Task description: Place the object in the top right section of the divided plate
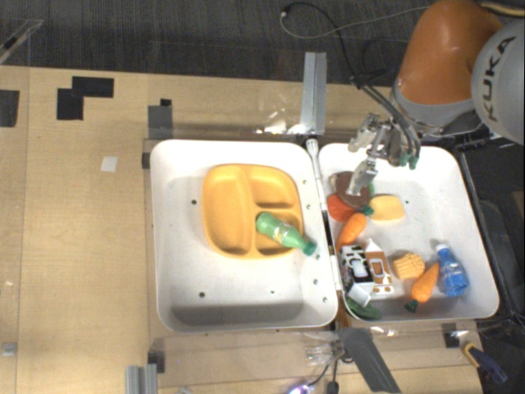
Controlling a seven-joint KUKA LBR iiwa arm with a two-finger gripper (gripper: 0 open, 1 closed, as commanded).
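The gripper [385,148] hangs over the upper part of the right bin [467,189], near its back rim, and whether it is parted or closed cannot be told from this slant. Behind it the arm [447,52] rises toward the upper right corner.

Just below the gripper, in the right bin, lies a small brown disc [354,189], with a red piece [338,207] beside it and a yellow lemon [388,209] to its right. A carrot [353,226] lies under those. Farther down are a black-and-white box [367,266], a cracker [408,264], a second carrot [424,284] and a blue bottle [450,272].

The green bottle [285,233] is well apart from the gripper, across the divider in the left bin [176,245]. It lies on its side on the yellow plate [225,203], over the plate's lower right section, its cap end reaching past the plate's rim toward the bin's right wall. The plate's top right section [275,189] sits just above the bottle.
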